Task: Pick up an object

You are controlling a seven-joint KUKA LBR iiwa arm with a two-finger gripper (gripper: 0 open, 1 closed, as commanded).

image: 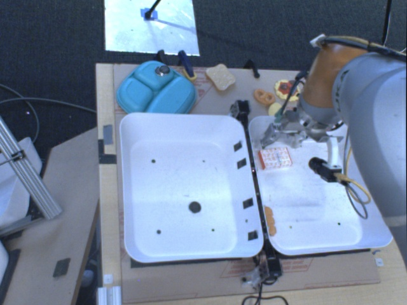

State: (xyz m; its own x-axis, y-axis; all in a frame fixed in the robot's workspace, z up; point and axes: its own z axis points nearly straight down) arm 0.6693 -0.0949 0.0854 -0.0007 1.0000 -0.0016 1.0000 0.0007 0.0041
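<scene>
Overhead, the grey arm's two-finger gripper (275, 137) hangs low in the right-hand white bin (331, 230), just above a small red-and-white patterned box (275, 158) lying flat near the bin's far left corner; its finger spread cannot be told.

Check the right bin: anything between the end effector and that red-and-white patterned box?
Nothing visible. The end effector hangs just above the small red-and-white patterned box in the right white bin; the small orange piece lies apart, by the bin's near-left wall.
</scene>
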